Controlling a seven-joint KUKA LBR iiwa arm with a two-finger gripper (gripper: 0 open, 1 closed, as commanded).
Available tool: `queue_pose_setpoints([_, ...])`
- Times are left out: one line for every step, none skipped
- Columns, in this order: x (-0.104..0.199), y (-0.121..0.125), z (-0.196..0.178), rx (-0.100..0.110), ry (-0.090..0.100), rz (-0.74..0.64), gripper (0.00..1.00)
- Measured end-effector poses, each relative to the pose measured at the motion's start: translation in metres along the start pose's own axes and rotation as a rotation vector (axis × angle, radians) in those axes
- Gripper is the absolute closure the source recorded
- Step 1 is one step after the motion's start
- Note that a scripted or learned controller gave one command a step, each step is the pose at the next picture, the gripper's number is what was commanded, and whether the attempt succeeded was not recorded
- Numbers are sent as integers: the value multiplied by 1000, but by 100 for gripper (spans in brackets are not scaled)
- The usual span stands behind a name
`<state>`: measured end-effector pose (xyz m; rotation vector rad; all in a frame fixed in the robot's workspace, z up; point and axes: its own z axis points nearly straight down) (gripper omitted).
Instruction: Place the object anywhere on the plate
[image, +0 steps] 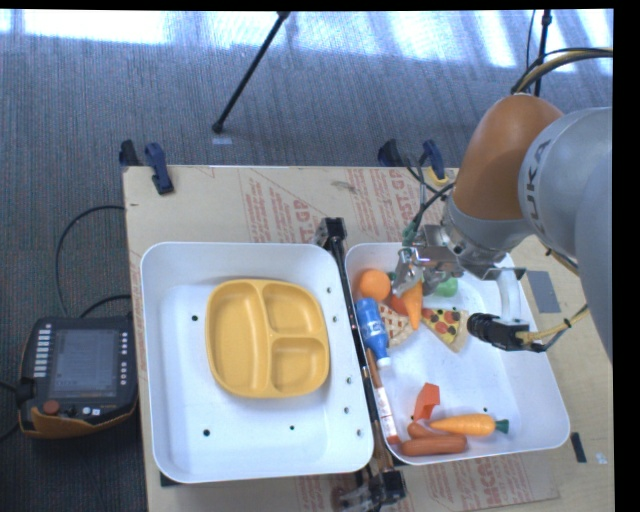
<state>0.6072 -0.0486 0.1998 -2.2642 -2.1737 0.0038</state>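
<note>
Left bin (170, 300) holds yellow plate (268, 336) (three compartments). Right bin (540, 400): orange ball (373, 284), blue bottle (371, 330), pizza slice (445, 327), carrot (466, 425), sausage (434, 446). Gripper (410, 280) over orange toy (410, 303); finger state unclear.

yellow plate (268, 337) unobstructed in left bin (170, 420), toys crowding right bin (535, 395)

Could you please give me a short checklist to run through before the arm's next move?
1. Yellow plate sits in the left bin, nothing lying on it: ok.
2. Hand is over the right bin, above the toys: ok.
3. Object seen between its fingers: cannot tell.
4. Orange ball, blue bottle and pizza slice crowd the hand: not ok.
5. Way across to the plate unblocked: ok.
</note>
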Motion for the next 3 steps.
queue_pose_setpoints([62, 14, -14, -1, 2, 21, 100])
queue_pose_setpoints([138, -3, 13, 0, 0, -271, 100])
queue_pose_setpoints([137, -3, 13, 0, 0, -270, 0])
